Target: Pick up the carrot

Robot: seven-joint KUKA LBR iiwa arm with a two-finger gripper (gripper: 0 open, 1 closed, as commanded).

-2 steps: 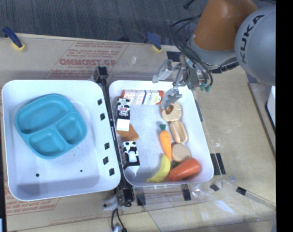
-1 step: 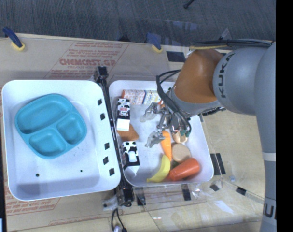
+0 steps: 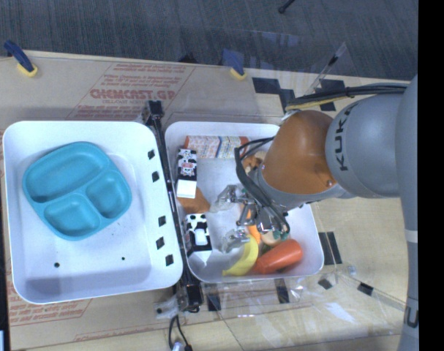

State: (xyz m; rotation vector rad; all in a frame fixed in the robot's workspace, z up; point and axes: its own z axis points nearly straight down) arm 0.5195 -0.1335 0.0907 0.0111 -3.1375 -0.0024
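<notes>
Your carrot (image 3: 279, 256) lies in the right-hand bin (image 3: 309, 229), against its near wall toward the near right corner, its long axis running roughly along that wall and tilted a little upward toward the right, with a yellow banana (image 3: 243, 259) touching its left end. The gripper (image 3: 245, 221) hangs just above and to the left of it, close over the banana's tip, so the coming move turns on a short shift toward the near right corner and a wrist turn to set the claw across the carrot's length. How wide the claw stands cannot be told: metal and cabling blur together there, and nothing shows between its tips. Behind it the grey arm (image 3: 375, 148) carries the letters "KU" beside its orange band (image 3: 302, 159). A printed box (image 3: 216, 146) with unreadable lettering rests at the far wall, and two black-and-white blocks (image 3: 187, 162) sit along the left wall. The left bin (image 3: 134, 269) holds a blue divided tray (image 3: 77, 189). The cardboard underlay (image 3: 134, 90) reads "CHEMCAST GP".
</notes>
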